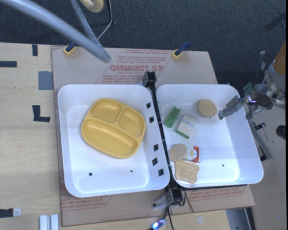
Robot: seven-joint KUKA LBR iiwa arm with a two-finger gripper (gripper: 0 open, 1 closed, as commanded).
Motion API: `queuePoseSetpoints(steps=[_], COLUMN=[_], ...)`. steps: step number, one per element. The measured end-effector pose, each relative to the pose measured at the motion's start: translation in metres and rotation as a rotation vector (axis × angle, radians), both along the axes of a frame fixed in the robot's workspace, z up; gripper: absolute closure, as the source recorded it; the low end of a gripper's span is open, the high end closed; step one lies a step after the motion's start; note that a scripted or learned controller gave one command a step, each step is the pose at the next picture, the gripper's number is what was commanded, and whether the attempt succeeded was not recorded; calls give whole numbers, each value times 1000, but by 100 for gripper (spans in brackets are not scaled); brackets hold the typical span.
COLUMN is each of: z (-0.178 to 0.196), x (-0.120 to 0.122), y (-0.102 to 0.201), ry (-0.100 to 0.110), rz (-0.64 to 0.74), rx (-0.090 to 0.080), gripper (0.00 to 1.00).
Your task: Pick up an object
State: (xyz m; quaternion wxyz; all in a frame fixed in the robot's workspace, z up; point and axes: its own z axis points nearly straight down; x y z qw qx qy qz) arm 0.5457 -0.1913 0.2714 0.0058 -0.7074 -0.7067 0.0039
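Note:
The right bin (230,150) holds several small items. Among them are a round tan disc (207,108), a green piece (172,117), a white speckled packet (186,126), a tan round piece (178,152) against a red and white packet (195,154), and a tan toast-like slab (186,171). My gripper (236,113) hangs over the bin's upper right corner. It is open, with nothing between its fingers. Its left finger (229,108) points toward the disc, a short way right of it.
A yellow divided plate (114,127) lies in the left bin (77,176). A black divider (156,128) runs between the two bins. Grey poles (53,18) cross the upper left. Cardboard (134,63) lies under the bins.

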Motion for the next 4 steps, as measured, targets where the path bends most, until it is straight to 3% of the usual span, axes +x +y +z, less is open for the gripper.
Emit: queuePoseSetpoints(steps=[1, 4], z=[4, -162], x=[2, -10], y=[0, -19], ry=[-8, -1], rz=[3, 1], rx=[-2, 0], gripper=[0, 0])
